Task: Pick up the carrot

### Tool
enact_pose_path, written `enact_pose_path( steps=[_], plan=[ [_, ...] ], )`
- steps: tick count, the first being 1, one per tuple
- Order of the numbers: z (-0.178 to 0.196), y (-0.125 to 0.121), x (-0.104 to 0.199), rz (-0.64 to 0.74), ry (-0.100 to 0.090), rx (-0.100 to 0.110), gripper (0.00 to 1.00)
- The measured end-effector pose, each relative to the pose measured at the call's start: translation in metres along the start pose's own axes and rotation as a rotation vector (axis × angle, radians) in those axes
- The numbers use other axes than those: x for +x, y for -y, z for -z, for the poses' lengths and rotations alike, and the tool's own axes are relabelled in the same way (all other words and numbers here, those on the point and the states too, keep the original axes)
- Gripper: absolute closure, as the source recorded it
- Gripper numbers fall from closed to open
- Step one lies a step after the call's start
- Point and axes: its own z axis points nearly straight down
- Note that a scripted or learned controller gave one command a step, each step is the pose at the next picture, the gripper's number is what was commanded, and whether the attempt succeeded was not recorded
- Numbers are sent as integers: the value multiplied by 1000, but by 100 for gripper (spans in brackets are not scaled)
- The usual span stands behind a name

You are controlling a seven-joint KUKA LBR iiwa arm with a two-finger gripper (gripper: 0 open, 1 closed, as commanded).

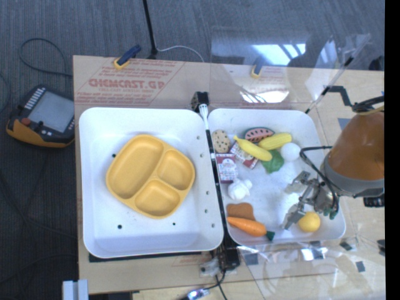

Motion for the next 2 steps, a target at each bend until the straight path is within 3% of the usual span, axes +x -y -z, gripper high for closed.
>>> enact_pose_path(
  steps=[1,2],
  plan=[
    [1,-83,35,-10,12,-1,0],
    [95,-184,71,-111,-4,-2,0]
  ],
)
